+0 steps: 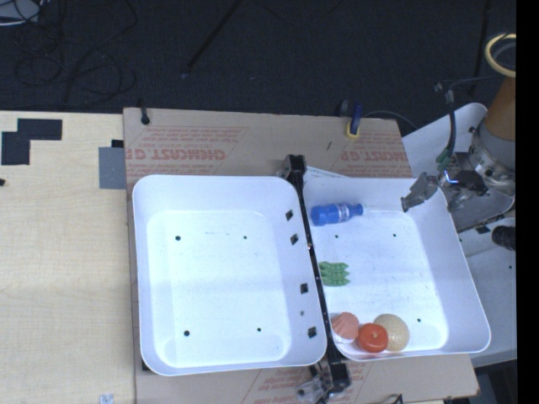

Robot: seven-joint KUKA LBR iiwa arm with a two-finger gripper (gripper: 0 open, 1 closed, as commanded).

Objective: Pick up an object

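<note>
Hovering at the right bin's (438, 251) far right edge, my pincer (425, 190) grasps nothing that I can see, and whether it is spread or clenched I cannot tell from this slant. The task's things all lie in this bin: a blue bottle (335, 214) on its side near the far left corner, a small green piece (333, 273) close to the divider at mid-depth, and 3 round things crowded in the near left corner, a pink one (345, 325), a red one (372, 337) and a tan one (393, 330), touching or nearly so. The left bin (219, 343) holds nothing I would go for. I judge the bottle the best pick: it lies apart from everything else, it is the nearest thing to me, and its long body gives 2 plain flanks. To do it well I should travel left over the bin, turn so my grip crosses the bottle's narrow width rather than its length, centre on its body and not the pale cap end, then drop straight down. A round bottle may roll, so I would close evenly and lift slowly. The cluster of 3 looks riskier, since neighbours could block my descent.
</note>
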